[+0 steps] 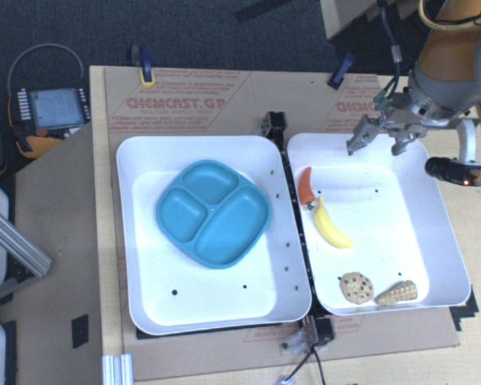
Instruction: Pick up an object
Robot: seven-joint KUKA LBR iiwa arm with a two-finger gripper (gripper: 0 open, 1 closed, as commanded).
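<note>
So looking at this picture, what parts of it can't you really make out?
- The arm: cut off by the top and right edges of the camera view, so its base is out of sight.
- The orange object: lies against the right bin's wall; too small to identify.
- The cone-shaped item beside the cookie: too small to name.
- The blue plate's underside: hidden.

Teach pendant beside bench, far left

Two white bins: left bin, right bin. Left: one blue divided plate. Right: one banana, one orange-red carrot at its left edge, one cookie, one cone near the front edge.
</note>
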